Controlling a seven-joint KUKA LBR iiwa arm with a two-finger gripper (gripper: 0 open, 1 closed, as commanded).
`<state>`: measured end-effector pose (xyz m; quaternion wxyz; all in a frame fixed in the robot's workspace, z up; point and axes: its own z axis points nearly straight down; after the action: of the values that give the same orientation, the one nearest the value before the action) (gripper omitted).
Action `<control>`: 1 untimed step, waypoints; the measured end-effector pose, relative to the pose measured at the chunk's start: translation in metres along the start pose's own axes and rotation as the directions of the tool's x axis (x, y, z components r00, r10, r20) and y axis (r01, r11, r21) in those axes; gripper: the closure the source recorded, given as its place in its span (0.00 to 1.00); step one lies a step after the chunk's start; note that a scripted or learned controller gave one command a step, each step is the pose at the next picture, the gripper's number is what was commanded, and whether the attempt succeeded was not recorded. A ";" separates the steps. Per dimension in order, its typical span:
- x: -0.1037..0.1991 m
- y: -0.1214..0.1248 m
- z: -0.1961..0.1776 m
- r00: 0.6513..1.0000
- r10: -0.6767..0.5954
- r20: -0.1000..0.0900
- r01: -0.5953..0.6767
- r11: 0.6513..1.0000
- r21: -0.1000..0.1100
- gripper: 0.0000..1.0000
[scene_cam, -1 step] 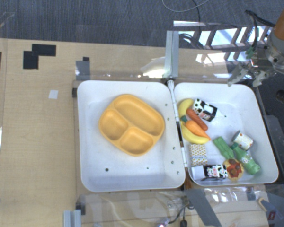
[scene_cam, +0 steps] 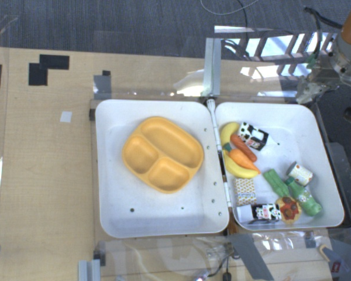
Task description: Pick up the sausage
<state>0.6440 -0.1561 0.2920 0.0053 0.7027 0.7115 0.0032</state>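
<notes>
the sausage (scene_cam: 243, 148) lies across the banana (scene_cam: 236, 160) in the right bin (scene_cam: 316, 133). the claw (scene_cam: 313, 85) hovers beyond the bin's far corner; its grip state can't be told. crowding could cause a mis-grab.

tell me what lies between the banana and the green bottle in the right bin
In the camera view, a patterned wafer-like square lies on the bin floor between the banana and the green bottle; the rest is bare white floor.

No lettering, label or number on the bench or in either bin is legible.
</notes>
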 end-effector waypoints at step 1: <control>-0.042 -0.039 -0.131 0.984 0.177 0.001 -0.177 0.984 0.003 1.00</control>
<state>0.6044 -0.1984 0.4227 0.0039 0.7630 0.6464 0.0023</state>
